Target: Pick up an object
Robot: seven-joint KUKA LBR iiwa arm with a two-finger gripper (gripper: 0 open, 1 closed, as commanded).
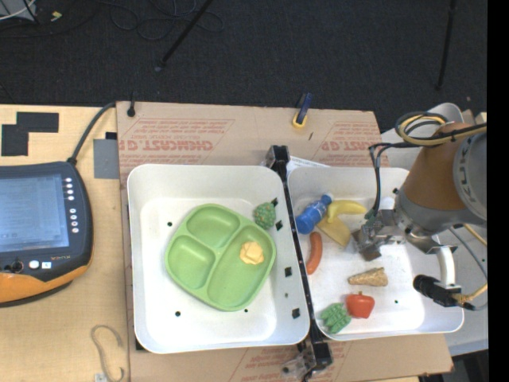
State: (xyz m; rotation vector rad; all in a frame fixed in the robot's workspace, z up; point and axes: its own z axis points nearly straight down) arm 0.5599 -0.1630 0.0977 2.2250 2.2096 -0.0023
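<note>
Object to pick is undecided; candidates lie in the right bin (445, 321): yellow wedge (336, 231), blue bottle (312, 214), orange sausage (315, 252), cone (368, 277), red pepper (360, 305), green piece (335, 317). Gripper (371, 241) hangs low mid-bin, just beside the wedge; claw state cannot be told. Risks: wedge, bottle and banana (348, 208) crowd together, so a descent may nudge neighbours or close on nothing. Divider rail (293, 245) hems the sausage. Cone has the most open floor around it.
</note>
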